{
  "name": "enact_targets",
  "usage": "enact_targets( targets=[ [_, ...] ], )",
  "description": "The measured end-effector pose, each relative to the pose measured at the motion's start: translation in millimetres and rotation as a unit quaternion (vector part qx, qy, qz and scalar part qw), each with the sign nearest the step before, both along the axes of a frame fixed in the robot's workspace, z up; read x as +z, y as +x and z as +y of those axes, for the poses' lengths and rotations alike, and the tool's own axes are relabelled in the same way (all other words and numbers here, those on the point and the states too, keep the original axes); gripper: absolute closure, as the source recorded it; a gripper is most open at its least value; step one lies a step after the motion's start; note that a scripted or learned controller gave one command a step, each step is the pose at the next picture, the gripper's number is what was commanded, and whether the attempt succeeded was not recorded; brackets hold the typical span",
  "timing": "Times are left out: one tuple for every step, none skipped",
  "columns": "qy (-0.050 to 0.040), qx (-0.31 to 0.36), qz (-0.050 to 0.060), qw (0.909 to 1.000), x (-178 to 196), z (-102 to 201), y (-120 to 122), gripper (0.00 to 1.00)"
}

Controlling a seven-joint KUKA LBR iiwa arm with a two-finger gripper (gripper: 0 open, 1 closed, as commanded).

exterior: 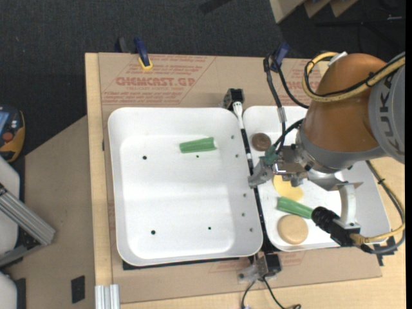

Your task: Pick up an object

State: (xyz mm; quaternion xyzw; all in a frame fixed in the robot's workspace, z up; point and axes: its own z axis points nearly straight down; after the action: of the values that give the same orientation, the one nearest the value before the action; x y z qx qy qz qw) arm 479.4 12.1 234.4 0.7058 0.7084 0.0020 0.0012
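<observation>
Jaws (267, 170) hang over the right white bin (380, 201), their spread impossible to judge. Beside them lies a short green foam-like cylinder (294, 206), probably light; grip across its middle.

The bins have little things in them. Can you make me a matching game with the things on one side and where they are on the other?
Things:
1. green stick
2. small brown disc
3. tan round disc
4. yellow piece

Places:
A. right bin, at its near edge
B. alone in the left bin
C. right bin, partly under the gripper
D. right bin, near its far left corner

Pairs: 1-B, 2-D, 3-A, 4-C
</observation>
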Motion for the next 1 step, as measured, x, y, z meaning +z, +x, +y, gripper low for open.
enact_targets(
  targets=[
    [-0.0008, -0.002, 0.000, 1.0000, 7.6, -1.6, 0.8, 1.00]
  ],
)
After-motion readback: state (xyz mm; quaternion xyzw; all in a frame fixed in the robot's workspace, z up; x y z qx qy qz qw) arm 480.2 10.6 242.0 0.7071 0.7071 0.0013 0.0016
